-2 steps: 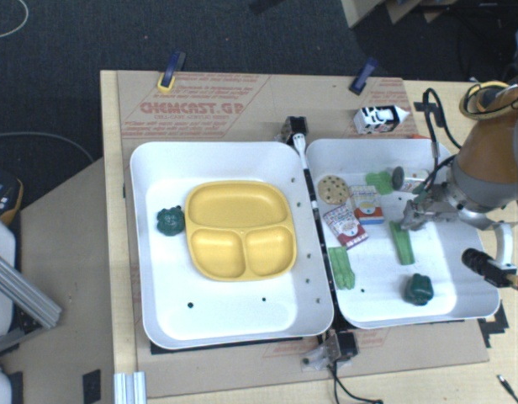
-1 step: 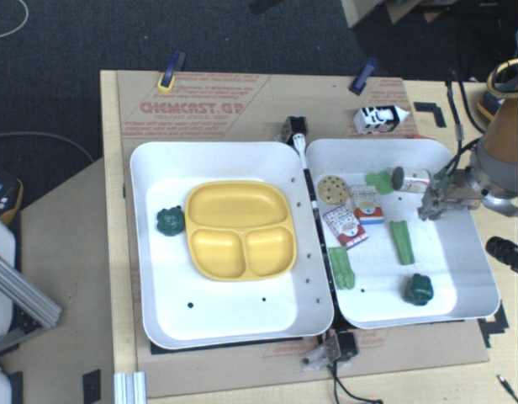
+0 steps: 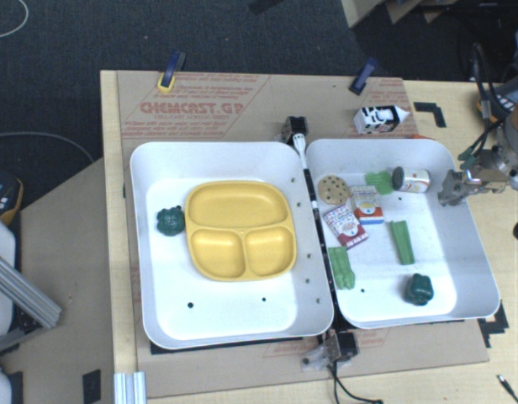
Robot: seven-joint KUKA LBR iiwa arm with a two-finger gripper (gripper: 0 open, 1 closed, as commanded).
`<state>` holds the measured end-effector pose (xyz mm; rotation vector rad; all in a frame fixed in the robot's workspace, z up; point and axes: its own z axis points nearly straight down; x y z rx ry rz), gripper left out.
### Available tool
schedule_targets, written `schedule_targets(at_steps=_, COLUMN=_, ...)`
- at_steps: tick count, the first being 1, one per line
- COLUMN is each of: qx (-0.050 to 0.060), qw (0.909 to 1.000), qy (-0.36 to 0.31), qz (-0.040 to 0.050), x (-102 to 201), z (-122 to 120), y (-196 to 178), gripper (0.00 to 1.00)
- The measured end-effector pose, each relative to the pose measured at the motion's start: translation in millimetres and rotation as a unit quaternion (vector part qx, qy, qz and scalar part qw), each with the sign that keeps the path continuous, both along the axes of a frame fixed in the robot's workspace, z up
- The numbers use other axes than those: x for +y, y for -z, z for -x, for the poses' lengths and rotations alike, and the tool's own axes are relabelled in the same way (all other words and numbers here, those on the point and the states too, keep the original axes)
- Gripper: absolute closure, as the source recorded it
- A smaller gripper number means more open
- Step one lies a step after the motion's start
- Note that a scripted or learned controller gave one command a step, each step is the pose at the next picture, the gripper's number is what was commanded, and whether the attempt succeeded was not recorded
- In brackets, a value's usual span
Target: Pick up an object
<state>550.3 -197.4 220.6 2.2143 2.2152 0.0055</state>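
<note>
Nearest my camera, the dark green toy (image 3: 418, 289) lay untouched in the right bin (image 3: 473, 259), and the gripper (image 3: 457, 185) hung at its far rim holding nothing, seemingly, finger spacing I couldn't tell.

Two white bins sit side by side; the left bin (image 3: 150, 251) holds a yellow tray (image 3: 240, 229) with a dark green toy (image 3: 170, 220) just beside it. The right bin (image 3: 461, 259) holds a cookie (image 3: 330, 189), a red packet (image 3: 346, 225), green sticks (image 3: 402, 241), a can (image 3: 411, 179) and a green pepper (image 3: 418, 289); the gripper (image 3: 454, 189) hangs at its right rim.
</note>
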Motion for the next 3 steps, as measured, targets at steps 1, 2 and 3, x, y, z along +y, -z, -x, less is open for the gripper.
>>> schedule_targets(at_steps=1, qx=0.003, qw=1.0, qy=0.0, qz=-0.0011, x=-0.2, z=-0.8, y=-4.8, gripper=1.0)
schedule_targets(at_steps=2, qx=0.002, qw=1.0, qy=-0.003, qz=-0.0019, x=45.2, z=-16.4, y=-12.2, gripper=1.0)
schedule_targets(at_steps=3, qx=0.003, qw=1.0, qy=-0.003, qz=-0.0024, x=100.3, z=-40.3, y=-1.1, gripper=1.0)
